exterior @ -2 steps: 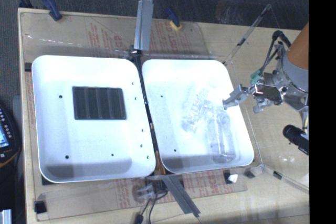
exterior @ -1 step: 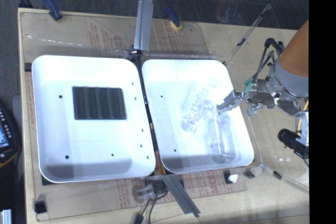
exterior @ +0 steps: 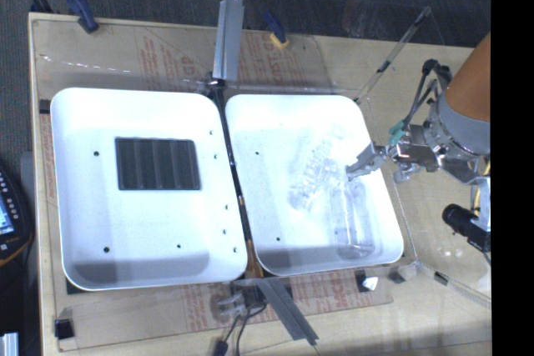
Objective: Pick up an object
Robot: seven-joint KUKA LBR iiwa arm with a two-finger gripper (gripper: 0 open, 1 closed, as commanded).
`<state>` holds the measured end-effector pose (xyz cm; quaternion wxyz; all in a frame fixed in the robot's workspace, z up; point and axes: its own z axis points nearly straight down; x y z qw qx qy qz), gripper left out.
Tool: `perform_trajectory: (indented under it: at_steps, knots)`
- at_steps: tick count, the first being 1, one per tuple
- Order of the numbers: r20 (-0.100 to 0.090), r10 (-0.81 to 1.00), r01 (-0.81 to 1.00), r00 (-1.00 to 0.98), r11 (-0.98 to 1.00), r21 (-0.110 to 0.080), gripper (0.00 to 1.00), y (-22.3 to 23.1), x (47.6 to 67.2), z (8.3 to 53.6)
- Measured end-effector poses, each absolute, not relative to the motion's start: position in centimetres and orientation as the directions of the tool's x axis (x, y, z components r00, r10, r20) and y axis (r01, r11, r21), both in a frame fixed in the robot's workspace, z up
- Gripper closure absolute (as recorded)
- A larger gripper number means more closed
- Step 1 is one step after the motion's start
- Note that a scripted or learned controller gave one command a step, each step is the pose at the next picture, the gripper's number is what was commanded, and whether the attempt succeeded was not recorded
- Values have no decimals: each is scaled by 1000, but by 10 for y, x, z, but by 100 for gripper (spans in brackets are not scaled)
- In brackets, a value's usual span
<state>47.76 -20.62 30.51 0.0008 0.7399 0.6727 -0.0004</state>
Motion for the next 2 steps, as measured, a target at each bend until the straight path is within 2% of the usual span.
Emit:
perform_trajectory:
  at_steps: [1,2]
  knots:
    - [-1,996,996,89,-89,1,0,-204,477,327]
    - [1,999,999,39,-39,-1,0,-204,477,325]
